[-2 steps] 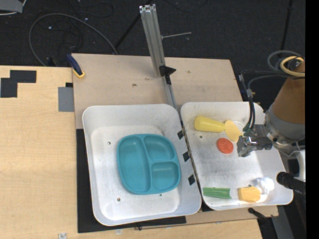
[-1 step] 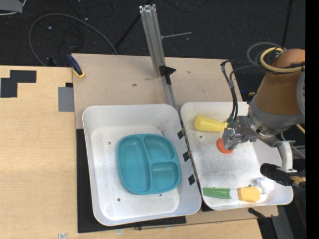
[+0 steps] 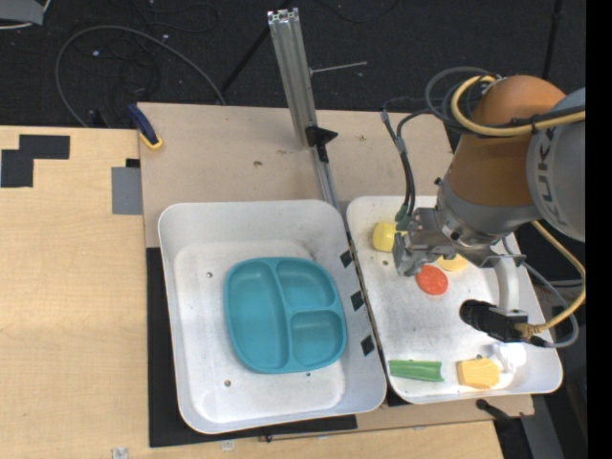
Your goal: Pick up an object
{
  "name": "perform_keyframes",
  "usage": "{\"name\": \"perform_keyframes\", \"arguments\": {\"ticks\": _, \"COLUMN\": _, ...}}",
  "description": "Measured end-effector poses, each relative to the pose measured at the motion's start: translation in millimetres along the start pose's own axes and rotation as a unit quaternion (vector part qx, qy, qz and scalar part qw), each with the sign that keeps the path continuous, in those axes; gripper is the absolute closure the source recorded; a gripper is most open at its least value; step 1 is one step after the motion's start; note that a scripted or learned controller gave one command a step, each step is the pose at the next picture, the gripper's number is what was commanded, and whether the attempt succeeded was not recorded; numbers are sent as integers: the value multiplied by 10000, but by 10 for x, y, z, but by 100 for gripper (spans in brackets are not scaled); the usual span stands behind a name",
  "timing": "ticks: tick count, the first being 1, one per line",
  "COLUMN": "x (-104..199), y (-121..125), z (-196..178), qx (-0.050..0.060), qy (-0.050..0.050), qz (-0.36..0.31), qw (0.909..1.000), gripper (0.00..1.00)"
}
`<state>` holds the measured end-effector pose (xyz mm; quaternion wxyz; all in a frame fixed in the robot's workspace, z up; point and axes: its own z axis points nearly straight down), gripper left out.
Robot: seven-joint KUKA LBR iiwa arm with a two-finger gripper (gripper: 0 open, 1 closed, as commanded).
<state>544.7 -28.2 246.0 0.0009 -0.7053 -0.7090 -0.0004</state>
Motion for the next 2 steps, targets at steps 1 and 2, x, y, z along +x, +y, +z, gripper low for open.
{"name": "perform_keyframes", "arguments": {"ticks": 1, "x": 530, "y": 182, "z": 149, "qx": 12, "qy": -2, "qz": 2, "qw": 10000, "gripper": 100}}
{"name": "perform_keyframes", "arguments": {"ticks": 2, "x": 1051, "y": 385, "z": 270, "qx": 10, "qy": -6, "qz": 5, "qw": 10000, "gripper": 100}}
